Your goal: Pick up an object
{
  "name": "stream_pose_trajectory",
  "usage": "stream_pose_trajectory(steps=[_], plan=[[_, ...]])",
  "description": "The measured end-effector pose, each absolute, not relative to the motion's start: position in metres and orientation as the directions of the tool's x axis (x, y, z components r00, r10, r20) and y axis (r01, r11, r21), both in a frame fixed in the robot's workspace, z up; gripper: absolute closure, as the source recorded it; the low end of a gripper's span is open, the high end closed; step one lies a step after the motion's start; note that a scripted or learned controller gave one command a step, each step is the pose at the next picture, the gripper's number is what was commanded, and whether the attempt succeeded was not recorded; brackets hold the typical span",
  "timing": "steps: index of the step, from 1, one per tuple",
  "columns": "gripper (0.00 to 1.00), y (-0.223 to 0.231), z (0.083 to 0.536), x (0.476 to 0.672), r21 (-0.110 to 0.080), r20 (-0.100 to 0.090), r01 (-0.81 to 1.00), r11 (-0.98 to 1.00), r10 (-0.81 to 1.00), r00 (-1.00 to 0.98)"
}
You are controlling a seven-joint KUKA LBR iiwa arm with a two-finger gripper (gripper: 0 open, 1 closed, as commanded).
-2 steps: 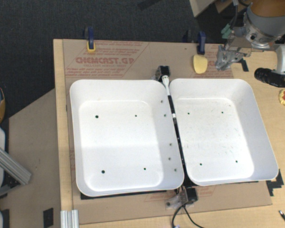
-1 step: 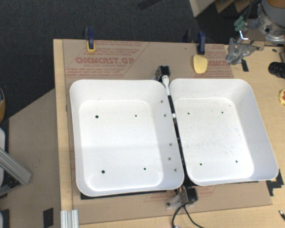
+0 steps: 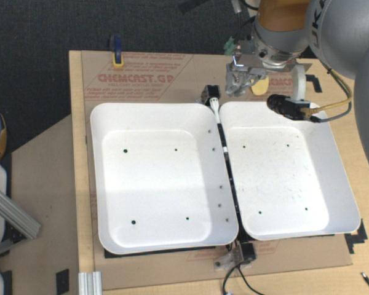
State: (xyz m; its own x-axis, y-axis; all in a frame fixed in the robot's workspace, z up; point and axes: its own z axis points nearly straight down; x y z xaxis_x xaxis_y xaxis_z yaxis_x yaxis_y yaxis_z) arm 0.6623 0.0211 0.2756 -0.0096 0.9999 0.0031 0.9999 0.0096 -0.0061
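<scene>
My gripper (image 3: 242,83) hangs at the top of the camera view, above the far left corner of the right bin (image 3: 332,165). A small pale yellow object (image 3: 259,85) is pinched at the fingertips and pokes out on their right side, lifted off the bin floor. The fingers (image 3: 234,85) stand close together around it. The grey arm with its orange band (image 3: 283,5) reaches down from the upper right.
The left bin (image 3: 101,165) lies beside the right one, with a black divider strip (image 3: 224,158) between them. A black cable part (image 3: 287,106) from the wrist hangs over the right bin's far rim. A blue-yellow clamp (image 3: 117,49) grips the board's far edge.
</scene>
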Motion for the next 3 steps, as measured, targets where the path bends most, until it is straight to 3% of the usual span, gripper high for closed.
stream_pose_trajectory(steps=[1,2,3], plan=[[1.00,-0.080,0.306,0.667,0.006,-0.004,1.000,-0.006,1.000,0.006],[1.00,0.068,0.318,0.667,0.005,0.002,1.000,0.009,1.000,-0.009],[1.00,-0.024,0.375,0.667,0.009,-0.004,1.000,-0.007,1.000,0.007]])
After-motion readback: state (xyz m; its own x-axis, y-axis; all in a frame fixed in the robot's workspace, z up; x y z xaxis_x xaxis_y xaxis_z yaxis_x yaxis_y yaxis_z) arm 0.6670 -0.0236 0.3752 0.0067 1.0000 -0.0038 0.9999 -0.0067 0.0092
